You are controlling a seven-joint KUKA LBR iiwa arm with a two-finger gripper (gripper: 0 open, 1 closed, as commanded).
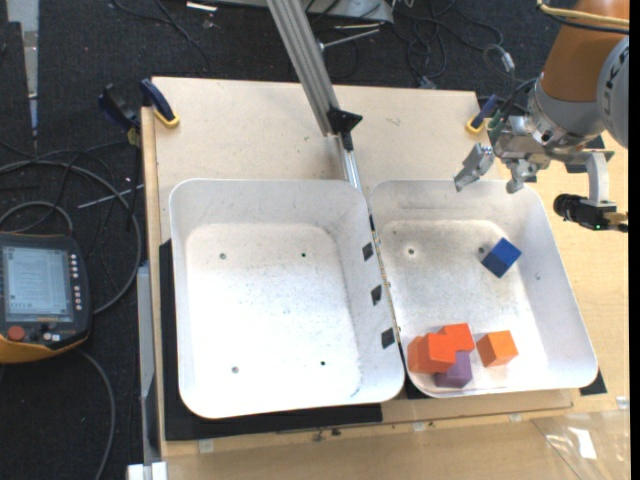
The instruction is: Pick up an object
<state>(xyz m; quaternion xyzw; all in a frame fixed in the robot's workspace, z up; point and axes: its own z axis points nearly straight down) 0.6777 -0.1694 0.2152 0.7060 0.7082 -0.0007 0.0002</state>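
The jaws [497, 171] hang spread apart above the far rim of the right bin [566, 298], with nothing between the two fingers. A blue block [501, 256] lies on the bin floor nearer the camera than the jaws, close below them in the view but clear of them. Along the bin's near edge sit a larger orange block [441, 349], a purple block [458, 371] touching it, and a smaller orange block [497, 348] just beside.

Left bin [200, 218] beside right bin [420, 203] on bench [250, 128]. Aluminium rail [305, 48] slants across bench. Teach pendant [40, 293] lies left on floor, among cables [50, 173].
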